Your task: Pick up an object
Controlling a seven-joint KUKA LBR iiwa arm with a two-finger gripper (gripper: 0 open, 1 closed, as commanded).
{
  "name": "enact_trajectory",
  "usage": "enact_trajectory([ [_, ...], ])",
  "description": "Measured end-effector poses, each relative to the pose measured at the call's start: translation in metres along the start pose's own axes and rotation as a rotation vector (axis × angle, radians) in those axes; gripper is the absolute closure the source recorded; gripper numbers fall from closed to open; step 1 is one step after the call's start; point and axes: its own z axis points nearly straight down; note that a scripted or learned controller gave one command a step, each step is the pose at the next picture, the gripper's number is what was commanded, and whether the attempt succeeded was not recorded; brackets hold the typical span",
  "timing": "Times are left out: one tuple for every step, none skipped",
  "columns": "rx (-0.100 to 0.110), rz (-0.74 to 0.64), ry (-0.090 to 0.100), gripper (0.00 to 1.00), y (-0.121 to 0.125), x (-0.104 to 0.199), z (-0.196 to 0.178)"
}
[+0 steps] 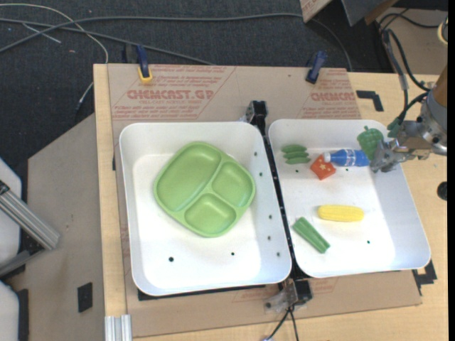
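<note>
The gripper point(389, 155) hangs beside the blue bottle point(350, 158), its grasp impossible to tell; approach step, descent comes next

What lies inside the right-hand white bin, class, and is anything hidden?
The right bin holds a corn cob, two green vegetable pieces, a red block, a blue bottle and a green pepper; the gripper hides the bottle's far end.

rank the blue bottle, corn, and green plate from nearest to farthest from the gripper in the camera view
Measured from the gripper at the right bin's far right edge:
1. Blue bottle, just to its left.
2. Corn, lower in the same bin.
3. Green plate, over in the left bin.
</note>
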Motion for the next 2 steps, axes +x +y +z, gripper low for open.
enact_trajectory([
  [0.002, 0.001, 0.000, 1.00, -0.009, 0.053, 0.015],
  [0.002, -0.001, 0.001, 1.00, -0.021, 0.115, 0.017],
])
